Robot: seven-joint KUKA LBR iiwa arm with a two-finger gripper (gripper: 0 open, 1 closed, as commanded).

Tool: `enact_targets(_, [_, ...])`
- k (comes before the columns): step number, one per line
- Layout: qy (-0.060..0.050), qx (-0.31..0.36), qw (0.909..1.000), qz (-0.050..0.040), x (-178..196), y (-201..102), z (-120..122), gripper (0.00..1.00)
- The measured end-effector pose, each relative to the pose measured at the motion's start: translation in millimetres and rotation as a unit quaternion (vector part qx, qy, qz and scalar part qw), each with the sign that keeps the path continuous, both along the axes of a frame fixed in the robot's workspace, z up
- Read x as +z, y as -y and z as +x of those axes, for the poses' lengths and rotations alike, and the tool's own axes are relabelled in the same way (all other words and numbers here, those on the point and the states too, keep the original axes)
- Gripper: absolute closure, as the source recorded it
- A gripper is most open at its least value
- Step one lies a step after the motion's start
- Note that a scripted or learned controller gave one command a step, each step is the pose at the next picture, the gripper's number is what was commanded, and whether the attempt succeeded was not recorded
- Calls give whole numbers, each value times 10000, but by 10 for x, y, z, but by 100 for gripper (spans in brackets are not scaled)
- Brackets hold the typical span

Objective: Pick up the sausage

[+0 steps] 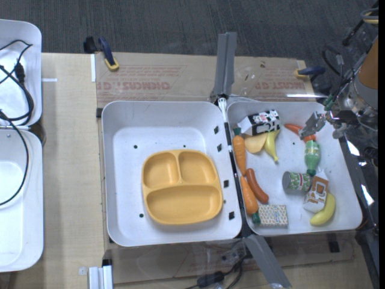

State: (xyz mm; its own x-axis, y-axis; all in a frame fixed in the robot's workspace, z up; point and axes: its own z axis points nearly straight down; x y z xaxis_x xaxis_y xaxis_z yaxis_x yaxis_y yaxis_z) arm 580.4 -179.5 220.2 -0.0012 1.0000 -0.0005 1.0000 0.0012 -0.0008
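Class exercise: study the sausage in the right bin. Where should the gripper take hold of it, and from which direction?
Probably grip the sausage at mid-length, coming straight down, fingers across its narrow width. It lies flat and slanted, with a carrot close alongside, so a top approach seems likeliest to fit.

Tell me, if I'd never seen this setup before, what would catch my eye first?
Probably the yellow divided plate, sitting alone in the middle of the left bin. Next, the right bin crowded with toy food: a reddish sausage near its left side beside two carrots, a green bottle, and a banana in the near right corner. The robot's gripper hovers over that bin's far right part, above the bottle.
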Motion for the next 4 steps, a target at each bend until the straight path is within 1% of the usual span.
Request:
enact_targets(1, [17, 304, 9995, -8, -997, 112, 583, 0])
enact_targets(2, [14, 525, 9986, -10, -1273, 190, 657, 0])
enact_targets(3, [7, 540, 9985, -15, -1175, 188, 658, 100])
enact_targets(4, [12, 413, 9991, -3, -667, -196, 542, 100])
